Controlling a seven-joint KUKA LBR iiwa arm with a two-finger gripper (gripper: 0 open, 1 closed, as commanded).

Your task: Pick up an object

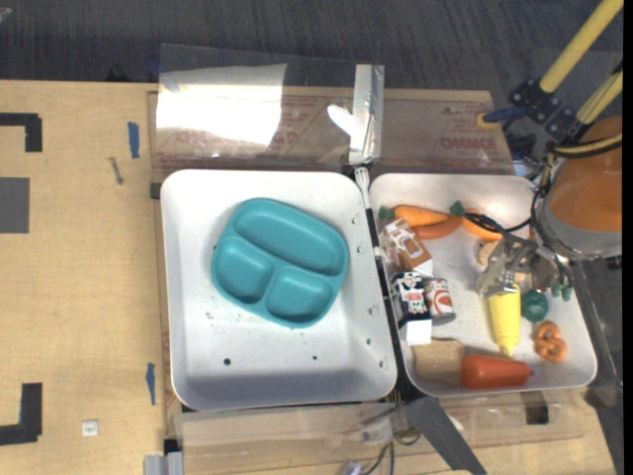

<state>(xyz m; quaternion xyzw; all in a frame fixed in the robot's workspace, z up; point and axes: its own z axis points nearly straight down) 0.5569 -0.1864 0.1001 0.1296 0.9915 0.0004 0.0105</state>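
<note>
The right bin (447, 181) holds a jumble of toy foods. My gripper (508, 271) hangs low over the bin's right half, just above the top end of a yellow corn-like piece (504, 322) that lies upright in the view. A dark green round piece (535, 307) sits immediately right of the gripper. An orange carrot (427, 218) lies at the back, with a small printed box (405, 245) and a printed can (425, 298) along the left wall. At the front lie a red vegetable (495, 370), a tan block (438, 356) and an orange pretzel (549, 342).
The left bin (188, 265) carries a teal divided plate (282, 260). A raised divider between the bins runs down the middle (376, 265). Clear plastic sheeting (257, 117) lies behind the bins. The arm's orange band (588, 191) looms over the right bin's far right corner.
</note>
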